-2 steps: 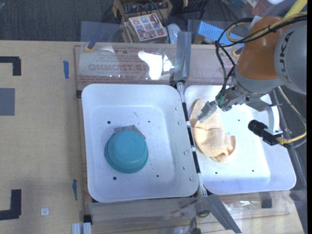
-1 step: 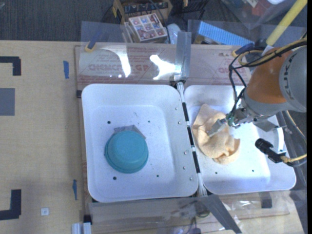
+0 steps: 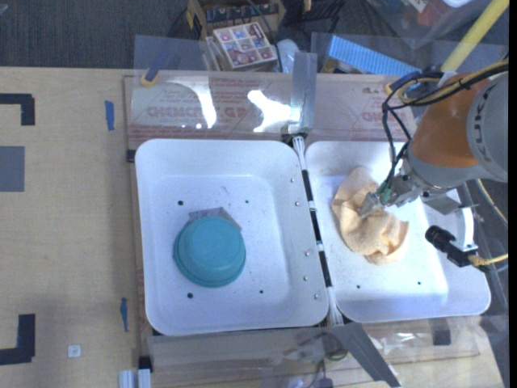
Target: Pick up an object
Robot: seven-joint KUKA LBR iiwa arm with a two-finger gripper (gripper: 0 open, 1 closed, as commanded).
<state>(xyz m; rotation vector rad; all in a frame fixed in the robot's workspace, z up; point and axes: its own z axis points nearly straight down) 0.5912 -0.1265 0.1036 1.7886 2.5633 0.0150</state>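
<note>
**Teal bowl left, tan cloth right, my gripper on the cloth**

Teal plastic is the first thing from the left: a round bowl point(image 3: 210, 251) sits upside down in the left bin point(image 3: 161, 176), toward its lower-left area, partly over a small grey patch point(image 3: 212, 214) on the bin floor. The bowl is well apart from my arm.

The two bins meet at a central divider. In the right bin point(image 3: 452, 293), a crumpled tan cloth point(image 3: 367, 225) lies near the bin's middle-left, bunched into folds.

My gripper point(image 3: 376, 203) is down on the upper part of that cloth, its tip pressed into the folds. The fingers are too small and too buried in fabric to read; I cannot tell whether they are spread or clamped, nor whether any cloth sits between them.

Further right, my orange band point(image 3: 443, 136) and grey wrist hang over the bin's right edge, black cables looping above.
</note>
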